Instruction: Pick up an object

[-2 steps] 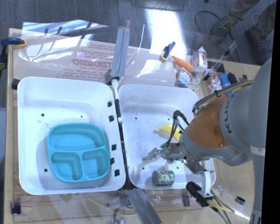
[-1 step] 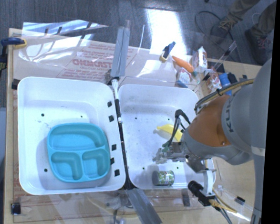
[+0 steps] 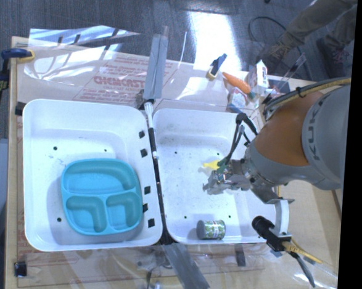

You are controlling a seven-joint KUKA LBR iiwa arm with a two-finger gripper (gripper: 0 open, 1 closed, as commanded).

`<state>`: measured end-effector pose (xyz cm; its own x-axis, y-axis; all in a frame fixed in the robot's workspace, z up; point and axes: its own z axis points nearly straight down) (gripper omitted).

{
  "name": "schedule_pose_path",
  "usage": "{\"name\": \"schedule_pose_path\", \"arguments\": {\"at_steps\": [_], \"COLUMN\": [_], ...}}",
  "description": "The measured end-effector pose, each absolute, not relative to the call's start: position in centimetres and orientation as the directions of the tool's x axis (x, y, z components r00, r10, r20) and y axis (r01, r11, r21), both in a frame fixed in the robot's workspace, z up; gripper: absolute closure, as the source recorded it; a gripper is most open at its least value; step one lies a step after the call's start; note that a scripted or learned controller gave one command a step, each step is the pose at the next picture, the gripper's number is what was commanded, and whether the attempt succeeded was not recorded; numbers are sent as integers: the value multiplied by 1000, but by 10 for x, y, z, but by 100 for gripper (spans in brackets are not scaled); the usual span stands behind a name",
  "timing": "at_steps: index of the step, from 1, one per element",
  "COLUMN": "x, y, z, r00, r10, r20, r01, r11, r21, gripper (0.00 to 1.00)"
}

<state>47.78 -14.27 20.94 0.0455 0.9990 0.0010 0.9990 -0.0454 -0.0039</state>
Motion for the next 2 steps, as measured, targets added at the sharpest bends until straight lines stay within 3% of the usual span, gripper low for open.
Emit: {"name": "schedule_pose_path", "arguments": {"at_steps": [1,2], "x": [475,476], "y": [-103,-180], "z": [88,164], "r00": [288,138], "r10": [958,990], "r20": [0,1], "r01": [958,990], "r11": [-288,-138], "r21": [-9,-6], "gripper": [100,100]}}
